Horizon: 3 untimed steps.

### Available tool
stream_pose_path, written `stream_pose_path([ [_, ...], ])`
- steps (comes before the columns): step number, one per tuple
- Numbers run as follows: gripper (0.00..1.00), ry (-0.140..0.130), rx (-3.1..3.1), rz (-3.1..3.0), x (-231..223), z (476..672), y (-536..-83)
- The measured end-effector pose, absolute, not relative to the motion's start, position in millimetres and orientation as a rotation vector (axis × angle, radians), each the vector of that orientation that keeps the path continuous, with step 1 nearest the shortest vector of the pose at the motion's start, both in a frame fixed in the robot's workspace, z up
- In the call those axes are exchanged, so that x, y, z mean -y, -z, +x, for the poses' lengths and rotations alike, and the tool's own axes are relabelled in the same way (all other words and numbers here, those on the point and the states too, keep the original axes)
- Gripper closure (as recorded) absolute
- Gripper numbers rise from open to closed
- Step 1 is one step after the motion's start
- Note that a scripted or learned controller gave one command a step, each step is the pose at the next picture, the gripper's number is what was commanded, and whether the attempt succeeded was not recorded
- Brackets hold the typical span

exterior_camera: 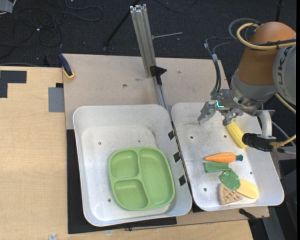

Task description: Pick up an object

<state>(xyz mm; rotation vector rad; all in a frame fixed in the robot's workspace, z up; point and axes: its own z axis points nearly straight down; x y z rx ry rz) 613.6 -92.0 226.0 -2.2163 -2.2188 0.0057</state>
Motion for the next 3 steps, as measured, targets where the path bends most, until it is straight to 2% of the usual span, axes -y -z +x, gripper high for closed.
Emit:
stream_pose_path([
  [1, 0.0, -0.003, 2.221, -2.218, 92, 614.3, -227],
  [2, 0.0, -0.008, 2.218, -2.216, 88, 614.4, -164],
  [3, 0.0, -0.008, 2.217, -2.218, 92, 613.0, -119],
])
